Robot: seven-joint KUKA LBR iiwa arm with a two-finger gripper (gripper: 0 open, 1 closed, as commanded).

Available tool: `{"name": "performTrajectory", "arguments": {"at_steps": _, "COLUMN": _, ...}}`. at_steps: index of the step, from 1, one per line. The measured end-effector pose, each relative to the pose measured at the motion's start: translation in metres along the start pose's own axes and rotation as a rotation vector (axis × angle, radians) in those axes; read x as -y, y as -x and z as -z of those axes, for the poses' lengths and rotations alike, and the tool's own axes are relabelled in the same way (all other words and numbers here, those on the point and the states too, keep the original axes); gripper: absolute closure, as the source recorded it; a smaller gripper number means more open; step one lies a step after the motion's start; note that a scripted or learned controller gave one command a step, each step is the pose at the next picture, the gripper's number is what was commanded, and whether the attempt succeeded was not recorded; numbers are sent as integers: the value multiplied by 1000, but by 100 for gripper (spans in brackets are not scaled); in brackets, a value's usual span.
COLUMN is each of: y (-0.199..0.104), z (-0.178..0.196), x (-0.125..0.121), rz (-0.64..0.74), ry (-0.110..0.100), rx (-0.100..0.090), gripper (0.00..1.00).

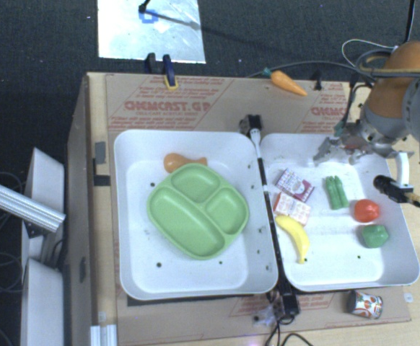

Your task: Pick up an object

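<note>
Fingers of the gripper [333, 148] appear spread, tips pointing down over the far edge of the right bin [397, 269], with nothing between them; at this size I judge that rather than see it crisply. No object has been lifted, so by the look of it the whole pick is left to do: choosing a target, lowering, closing, raising.

Candidates all lie in the right bin, nearer the desk's front edge than the fingers. Closest is the green bean pod [335, 192], just in front of the tips, toward the bin's middle. Two small snack packets [294, 193] sit near the bin's left wall, with a banana [296, 238] in front of them. A tomato [366, 210] and a green pepper [374, 235] rest by the right wall.

In the left bin [134, 265], a green divided plate [198, 209] covers most of the floor, an orange piece of toy food [175, 161] touching its far rim. A carrot [288, 83] lies on the desk's far edge, outside both bins.
</note>
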State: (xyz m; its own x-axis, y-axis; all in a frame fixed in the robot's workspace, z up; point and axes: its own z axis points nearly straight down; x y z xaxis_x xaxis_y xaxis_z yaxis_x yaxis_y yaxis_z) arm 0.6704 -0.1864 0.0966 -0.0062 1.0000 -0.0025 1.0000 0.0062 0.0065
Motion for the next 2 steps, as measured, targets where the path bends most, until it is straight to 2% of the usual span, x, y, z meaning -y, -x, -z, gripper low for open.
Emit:
{"name": "performTrajectory", "arguments": {"at_steps": 1, "y": 0, "z": -12, "x": 1, "rz": -2, "ry": -4, "rx": -1, "gripper": 0}}
{"name": "performTrajectory", "arguments": {"at_steps": 2, "y": 18, "z": -11, "x": 1, "rz": -3, "ry": -5, "rx": -5, "gripper": 0}}
